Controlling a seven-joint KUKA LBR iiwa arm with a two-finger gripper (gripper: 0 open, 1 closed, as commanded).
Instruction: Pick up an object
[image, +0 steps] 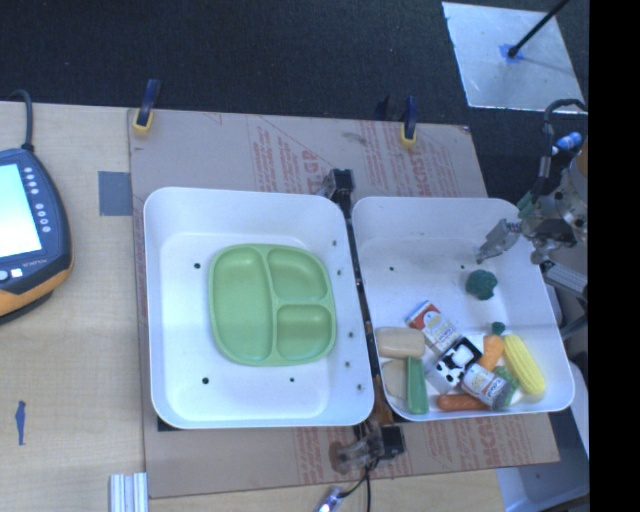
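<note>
My gripper (517, 249) hangs over the far right corner of the right bin (400, 222), reaching in from the right edge. Its two grey fingers stand apart, open, with nothing between them. A dark green broccoli toy (481, 284) lies just below and left of the fingertips, apart from them. In the bin's near half lies a heap of toy food: a small carton (431, 320), a beige bread piece (400, 343), a green pickle (415, 385), a black-and-white cow-patterned piece (457, 363), a carrot (493, 350) and a yellow corn cob (525, 365).
The left bin (180, 215) holds a green divided plate (270, 303). A teach pendant (25, 225) lies at the bench's left edge. Clamps (146, 110) hold the cardboard at the back. A bracket (342, 185) sits between the bins.
</note>
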